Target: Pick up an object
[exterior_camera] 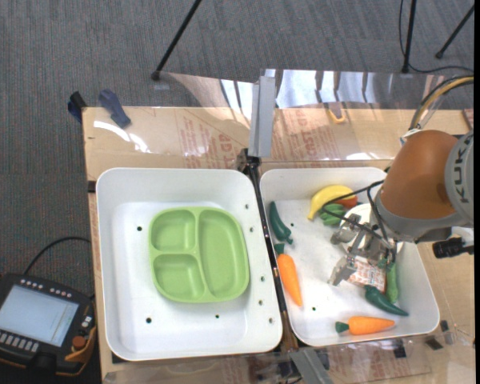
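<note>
Pincer low in the right white bin [408, 298]

The metal pincer [354, 264] sat spread over a small red-and-white printed packet [370, 276], a long green pepper [393, 282] just right of it.

**Plastic, metal and board**

The green three-compartment plate [198, 254] looks like matt moulded plastic. The two shallow white bins [112, 214] are smooth, faintly glossy plastic. At 3 o'clock, the yellow toy banana [330, 198] and orange toy carrot [289, 278] shine like plastic. The metal end effector [354, 256] glints. The brown surface [184, 138] resembles cardboard.
</note>
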Controlling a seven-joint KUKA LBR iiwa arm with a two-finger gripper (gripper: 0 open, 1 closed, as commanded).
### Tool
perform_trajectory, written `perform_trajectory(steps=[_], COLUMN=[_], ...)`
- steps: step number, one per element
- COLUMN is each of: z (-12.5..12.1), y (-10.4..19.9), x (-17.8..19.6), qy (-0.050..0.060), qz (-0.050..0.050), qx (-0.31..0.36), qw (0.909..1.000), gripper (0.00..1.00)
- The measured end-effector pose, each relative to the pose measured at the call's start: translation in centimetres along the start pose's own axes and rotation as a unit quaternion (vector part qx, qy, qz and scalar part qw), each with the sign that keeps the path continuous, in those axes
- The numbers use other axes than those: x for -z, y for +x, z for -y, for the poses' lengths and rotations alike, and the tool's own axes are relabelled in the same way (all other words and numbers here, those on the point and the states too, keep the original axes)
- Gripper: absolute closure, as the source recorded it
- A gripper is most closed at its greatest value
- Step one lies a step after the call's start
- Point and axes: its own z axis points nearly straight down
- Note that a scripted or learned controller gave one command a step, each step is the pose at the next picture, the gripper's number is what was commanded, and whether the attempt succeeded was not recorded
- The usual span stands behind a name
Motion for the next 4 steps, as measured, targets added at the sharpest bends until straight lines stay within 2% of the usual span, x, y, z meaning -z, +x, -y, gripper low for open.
perform_trajectory(steps=[1, 2, 3, 4], z=[-5.2, -10.0, -1.0, -9.4], y=[-4.4, -4.7, -2.0, -3.5], x=[0.2, 0.2, 0.2, 0.2], qy=[-0.001, 0.000, 0.001, -0.001], qz=[0.003, 0.003, 0.002, 0.003], qx=[0.003, -0.026, -0.017, 0.024], qw=[1.0000, 0.9997, 0.9999, 0.9997], gripper=[0.00, 0.00, 0.00, 0.00])
